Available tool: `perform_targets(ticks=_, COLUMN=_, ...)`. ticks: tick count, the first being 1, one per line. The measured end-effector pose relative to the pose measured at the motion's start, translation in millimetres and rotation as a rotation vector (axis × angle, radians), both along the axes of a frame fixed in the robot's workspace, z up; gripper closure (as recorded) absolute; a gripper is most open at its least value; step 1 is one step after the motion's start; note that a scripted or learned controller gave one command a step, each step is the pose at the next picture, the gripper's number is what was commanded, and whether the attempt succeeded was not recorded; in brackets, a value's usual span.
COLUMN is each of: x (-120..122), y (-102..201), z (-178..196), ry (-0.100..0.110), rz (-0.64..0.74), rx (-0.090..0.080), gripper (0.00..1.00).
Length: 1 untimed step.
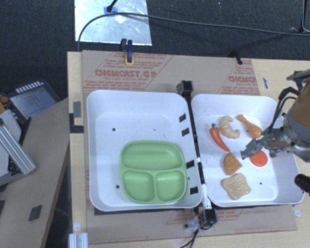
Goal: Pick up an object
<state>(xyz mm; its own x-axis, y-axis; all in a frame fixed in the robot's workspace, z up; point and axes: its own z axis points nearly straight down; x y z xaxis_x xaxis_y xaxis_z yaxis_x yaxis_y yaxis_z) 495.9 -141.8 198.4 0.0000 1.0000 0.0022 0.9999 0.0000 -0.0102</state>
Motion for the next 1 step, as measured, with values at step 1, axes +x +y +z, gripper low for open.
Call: perform_targets(ticks=1, x=2.7, y=0.1, z=4.9, ry=-0.011, rz=0.003, rx=-0.002, gripper=0.00)
